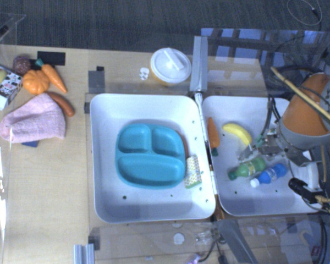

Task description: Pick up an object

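The right bin [264,205] holds a yellow banana [237,132], an orange carrot-like piece [212,134] by its left wall, a green bottle [246,168] lying on its side and a blue bottle [270,174] next to it. My gripper [257,149] reaches in from the right and hangs low in this bin, just above the upper end of the green bottle and right of the banana. Its tip is small and cluttered with cables, so no object can be made out in its grasp.
The left bin [104,197] carries a blue divided plate [150,155] and a patterned yellow-green sponge [193,171]. A white lidded bowl [170,65] stands behind the bins. On the bench at left lie a pink cloth [33,121], a toy pumpkin [36,81], a carrot [56,77] and a sausage [64,104].
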{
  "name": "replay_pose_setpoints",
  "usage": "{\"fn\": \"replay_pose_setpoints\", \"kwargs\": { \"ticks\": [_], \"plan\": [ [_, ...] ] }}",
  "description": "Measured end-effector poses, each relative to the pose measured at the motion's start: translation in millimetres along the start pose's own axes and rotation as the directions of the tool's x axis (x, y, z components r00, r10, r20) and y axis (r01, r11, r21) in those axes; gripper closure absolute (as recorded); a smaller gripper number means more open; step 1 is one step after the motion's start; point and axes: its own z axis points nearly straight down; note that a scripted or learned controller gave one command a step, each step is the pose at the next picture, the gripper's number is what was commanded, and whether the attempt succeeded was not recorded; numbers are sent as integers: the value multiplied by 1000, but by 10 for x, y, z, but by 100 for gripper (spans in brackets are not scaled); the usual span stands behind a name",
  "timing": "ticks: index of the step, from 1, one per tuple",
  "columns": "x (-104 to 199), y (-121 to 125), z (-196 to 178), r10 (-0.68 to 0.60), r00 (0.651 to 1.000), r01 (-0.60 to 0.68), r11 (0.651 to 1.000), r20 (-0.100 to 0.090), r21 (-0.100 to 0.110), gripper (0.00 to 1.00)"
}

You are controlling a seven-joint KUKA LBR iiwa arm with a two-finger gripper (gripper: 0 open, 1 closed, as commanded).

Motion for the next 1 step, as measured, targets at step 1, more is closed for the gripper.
{"fn": "replay_pose_setpoints", "kwargs": {
  "ticks": [1],
  "plan": [
    [8,13,-99,-1,1000,1,1000,0,-2,100]
  ]
}}
